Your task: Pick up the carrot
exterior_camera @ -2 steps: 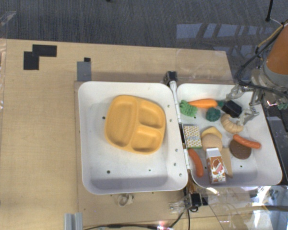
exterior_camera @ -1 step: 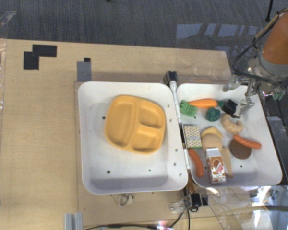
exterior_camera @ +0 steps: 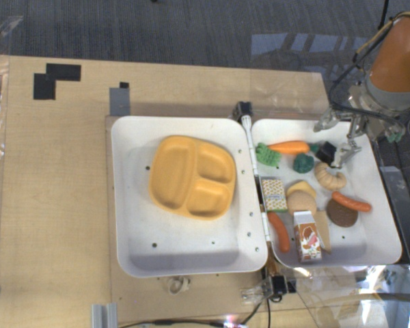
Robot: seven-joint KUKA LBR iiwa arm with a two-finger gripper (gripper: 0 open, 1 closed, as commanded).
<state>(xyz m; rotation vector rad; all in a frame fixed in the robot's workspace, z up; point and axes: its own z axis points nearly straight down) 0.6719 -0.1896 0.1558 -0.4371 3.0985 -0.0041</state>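
Camera view, from above the worktop (exterior_camera: 68, 183): the carrot (exterior_camera: 289, 147) lies in the right bin (exterior_camera: 386, 203), near its far edge, its long axis running crosswise with the leafy green end (exterior_camera: 266, 156) toward the divider. The arm's hand (exterior_camera: 346, 145) hangs over the same bin's far right corner, just right of the carrot, above a black piece (exterior_camera: 326, 153) and a croissant (exterior_camera: 329, 178). Whether it is spread or closed cannot be told; nothing is seen in its grip. The left bin (exterior_camera: 130, 197) carries a yellow tray (exterior_camera: 191, 176).
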